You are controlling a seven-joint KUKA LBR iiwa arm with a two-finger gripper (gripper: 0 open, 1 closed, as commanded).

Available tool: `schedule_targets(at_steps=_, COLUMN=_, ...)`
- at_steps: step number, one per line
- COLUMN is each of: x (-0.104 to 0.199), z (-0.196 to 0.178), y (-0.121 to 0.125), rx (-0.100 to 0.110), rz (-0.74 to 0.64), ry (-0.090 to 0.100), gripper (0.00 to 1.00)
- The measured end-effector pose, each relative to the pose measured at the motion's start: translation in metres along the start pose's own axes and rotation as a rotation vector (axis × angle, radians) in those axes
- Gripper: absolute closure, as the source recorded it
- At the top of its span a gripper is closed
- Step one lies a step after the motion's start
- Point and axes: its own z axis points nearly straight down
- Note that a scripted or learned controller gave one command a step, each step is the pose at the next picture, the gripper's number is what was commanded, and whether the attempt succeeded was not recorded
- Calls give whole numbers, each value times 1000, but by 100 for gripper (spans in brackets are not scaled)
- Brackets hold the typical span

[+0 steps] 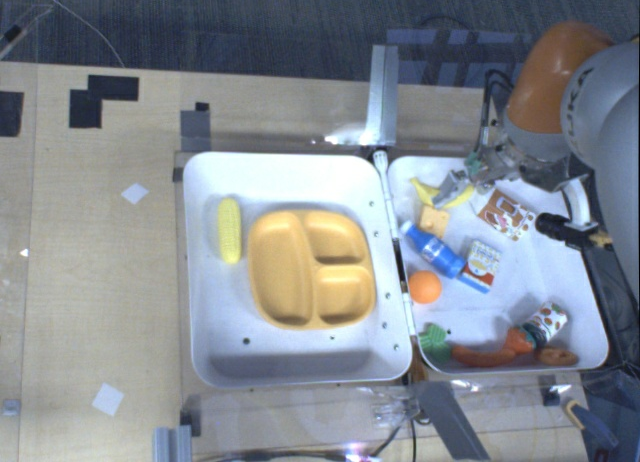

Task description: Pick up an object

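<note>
My gripper (455,188) reaches down into the back of the right bin (590,290), just over a yellow banana-like piece (428,191). A pale yellow cheese block (433,221) lies right in front of it. A blue bottle (436,250) lies slanted in the bin's left part, with an orange ball (426,288) below it. A small white and red carton (483,261) and a red and white packet (505,215) sit near the middle. Nothing is seen held in the gripper.
Along the right bin's front lie a green piece (434,337), a red pepper-like piece (483,355), a carrot (522,340) and a small can (548,321). The left bin (205,280) holds a yellow divided plate (262,280) and a corn cob (229,229).
</note>
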Motion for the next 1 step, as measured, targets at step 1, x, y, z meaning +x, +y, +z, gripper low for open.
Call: schedule_targets(at_steps=1, x=0, z=0, y=0, rx=0, rz=0, ry=0, gripper=0)
